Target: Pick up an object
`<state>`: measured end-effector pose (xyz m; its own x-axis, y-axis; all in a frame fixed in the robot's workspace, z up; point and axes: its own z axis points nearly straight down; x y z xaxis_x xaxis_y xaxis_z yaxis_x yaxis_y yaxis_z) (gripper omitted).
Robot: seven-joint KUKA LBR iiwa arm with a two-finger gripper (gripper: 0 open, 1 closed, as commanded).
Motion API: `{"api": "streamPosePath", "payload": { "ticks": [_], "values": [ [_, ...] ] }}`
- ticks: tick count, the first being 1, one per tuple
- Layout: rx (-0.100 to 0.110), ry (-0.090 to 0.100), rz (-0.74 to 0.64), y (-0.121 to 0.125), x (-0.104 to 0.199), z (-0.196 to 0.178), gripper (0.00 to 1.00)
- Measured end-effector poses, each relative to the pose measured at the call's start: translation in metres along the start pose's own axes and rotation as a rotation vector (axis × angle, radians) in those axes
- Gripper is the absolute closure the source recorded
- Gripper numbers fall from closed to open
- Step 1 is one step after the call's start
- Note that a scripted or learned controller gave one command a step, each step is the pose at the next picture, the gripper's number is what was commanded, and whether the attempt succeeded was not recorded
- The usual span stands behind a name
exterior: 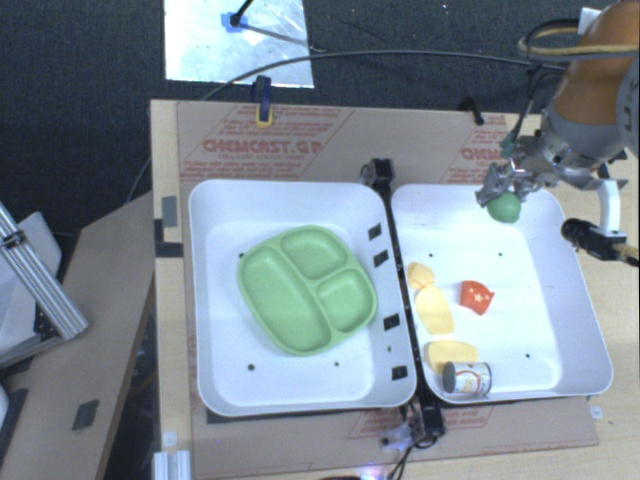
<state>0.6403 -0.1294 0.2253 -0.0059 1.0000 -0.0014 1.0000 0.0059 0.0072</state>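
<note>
Item: small round green ball-like object (506, 207), held clear above the far corner of the right bin (585, 368), pinched from above between the fingers of the gripper (500, 190); judged light, smooth, possibly slippery, best gripped across its widest middle; red piece (476, 296) and yellow slices (433, 308) lay below.

A brown board printed with red lettering (262, 146) covered the desk (110, 268), whose pale wooden top showed at the left. Beyond its far edge lay dark carpeted floor (80, 48) with a shiny silver sheet (235, 28). An aluminium rail (40, 278) crossed the left edge.
</note>
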Motion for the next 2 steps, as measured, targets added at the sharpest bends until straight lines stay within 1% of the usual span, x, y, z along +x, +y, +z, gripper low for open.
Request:
{"api": "streamPosePath", "payload": {
  "ticks": [1, 2],
  "values": [
    [0.0, 0.0, -0.001, 0.001, 0.0, -0.044, 1.0],
    [0.003, 0.001, -0.001, 0.002, 0.0, -0.062, 1.0]
  ]
}}
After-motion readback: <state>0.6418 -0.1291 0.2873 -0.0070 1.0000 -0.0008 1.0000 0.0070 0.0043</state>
